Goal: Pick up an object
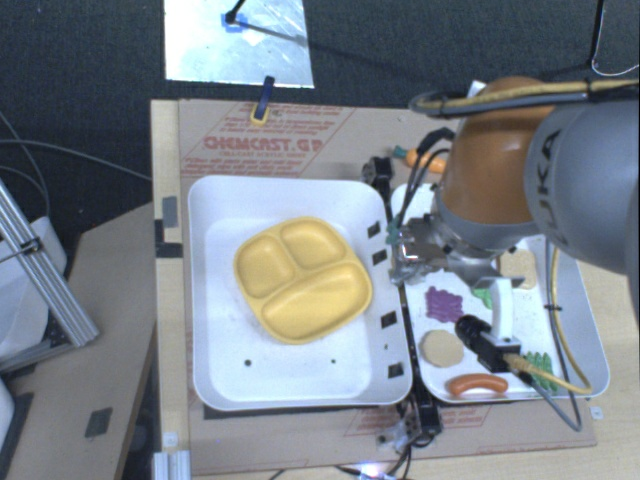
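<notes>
Grey-orange arm (500, 158) — bent low, wrist downward

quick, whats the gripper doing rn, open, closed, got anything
gripper: low over the right bin, at its left edge by the purple piece; cannot be told whether it is open, closed or holding anything.

A single fixed camera looked down at a slant from above the surface (330, 128), near enough that both white bins (215, 268) nearly spanned its width. The arm (540, 168) entered from the right edge, looming large.
</notes>
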Available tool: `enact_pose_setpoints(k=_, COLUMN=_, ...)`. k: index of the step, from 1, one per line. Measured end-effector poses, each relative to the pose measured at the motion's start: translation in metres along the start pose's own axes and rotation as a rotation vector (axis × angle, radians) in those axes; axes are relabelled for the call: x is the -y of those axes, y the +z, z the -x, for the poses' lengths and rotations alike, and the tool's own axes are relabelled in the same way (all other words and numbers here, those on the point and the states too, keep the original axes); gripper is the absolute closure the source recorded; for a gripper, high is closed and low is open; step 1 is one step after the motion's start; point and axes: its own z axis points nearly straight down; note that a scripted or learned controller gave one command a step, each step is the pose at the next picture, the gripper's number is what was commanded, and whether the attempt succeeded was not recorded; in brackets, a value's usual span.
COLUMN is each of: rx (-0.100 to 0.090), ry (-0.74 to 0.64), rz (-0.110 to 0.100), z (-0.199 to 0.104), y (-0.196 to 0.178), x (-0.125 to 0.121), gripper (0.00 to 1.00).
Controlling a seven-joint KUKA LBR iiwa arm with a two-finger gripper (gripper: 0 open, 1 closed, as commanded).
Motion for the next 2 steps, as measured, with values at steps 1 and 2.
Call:
enact_pose_setpoints(k=1, rx=-0.002, ry=-0.009, rz=0.001, z=-0.005, y=0.000, x=-0.001, gripper=0.00)
enact_pose_setpoints(k=2, rx=0.000, ry=-0.004, rz=-0.005, z=0.026, y=0.071, x=-0.006, gripper=0.00)
